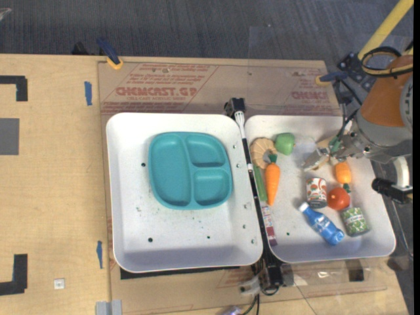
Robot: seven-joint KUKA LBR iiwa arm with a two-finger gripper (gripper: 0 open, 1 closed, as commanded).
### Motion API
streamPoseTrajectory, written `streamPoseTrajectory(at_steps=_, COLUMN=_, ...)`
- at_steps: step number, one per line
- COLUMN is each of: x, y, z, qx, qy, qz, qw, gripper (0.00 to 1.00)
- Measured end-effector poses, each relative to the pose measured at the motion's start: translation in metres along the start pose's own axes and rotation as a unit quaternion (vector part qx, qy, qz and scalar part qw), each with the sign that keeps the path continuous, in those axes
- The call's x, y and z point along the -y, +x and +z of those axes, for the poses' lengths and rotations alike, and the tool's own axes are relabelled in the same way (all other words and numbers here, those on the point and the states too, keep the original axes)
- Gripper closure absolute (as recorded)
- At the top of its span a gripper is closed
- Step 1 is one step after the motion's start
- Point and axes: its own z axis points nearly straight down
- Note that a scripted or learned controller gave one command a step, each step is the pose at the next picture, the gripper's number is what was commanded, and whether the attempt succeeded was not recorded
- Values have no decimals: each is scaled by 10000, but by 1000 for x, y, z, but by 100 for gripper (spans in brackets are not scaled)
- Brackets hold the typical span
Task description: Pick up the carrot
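1. Camera view: my arm [387,107] comes in over the right edge of the right bin [377,245], orange band up near that bin's back right corner.
2. My pincer [331,151] sits low over the right bin's back half, near the right side. Too small and cluttered there to read; I cannot tell whether it is spread or closed, and I see nothing clearly held.
3. Carrot [272,182] lies in the right bin by its left wall, about mid-depth, green top toward the back, tip toward the front. It is well apart from my pincer.
4. Just left of the carrot, a green stick [260,184] lies along the wall. A tan ring-shaped piece [261,151] touches the carrot's top end; a green apple [285,143] sits just beside that, toward the back.
5. Near my pincer: a small orange piece [342,173] just in front of it.
6. Right bin, front right: a can [317,191], a tomato [338,199], a blue bottle [323,224] lying on its side, a green jar [355,221], all clustered close together.
7. Left bin [131,241]: a teal divided plate [191,169], roughly centred, slightly toward the back.
8. A black clamp [235,105] sits at the back where the two bins meet.
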Motion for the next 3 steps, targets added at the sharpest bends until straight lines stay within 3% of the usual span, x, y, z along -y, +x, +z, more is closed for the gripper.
streamPoseTrajectory(at_steps=1, x=1, y=-10, z=-13, qx=148, qy=-14, qz=0, qw=9999, gripper=100)
streamPoseTrajectory(at_steps=2, x=47, y=61, z=-58, qx=162, qy=51, qz=359, qw=9992, gripper=100)
streamPoseTrajectory(at_steps=3, x=74, y=53, z=-9, qx=150, qy=99, qz=-1878, qw=9820, gripper=100)
